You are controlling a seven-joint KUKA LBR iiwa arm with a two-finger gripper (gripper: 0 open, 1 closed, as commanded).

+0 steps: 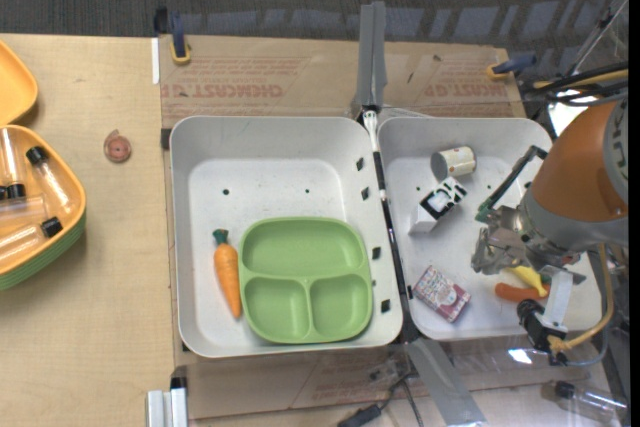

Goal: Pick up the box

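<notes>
The box (441,292) is small and pink with a patterned top, and it lies flat near the front edge of the right bin (400,215). My gripper (491,251) hangs over the right half of that bin, to the right of the box and slightly behind it, apart from it. The grey arm with its orange band (590,165) reaches in from the right and hides the bin's right side.
The right bin also holds a white cylinder (455,160), a black and white object (441,202), and orange (510,293) and yellow (526,275) pieces beside the gripper. In the left bin (200,165) lie a green divided plate (304,280) and a carrot (228,273). Trays with vials (30,205) stand far left.
</notes>
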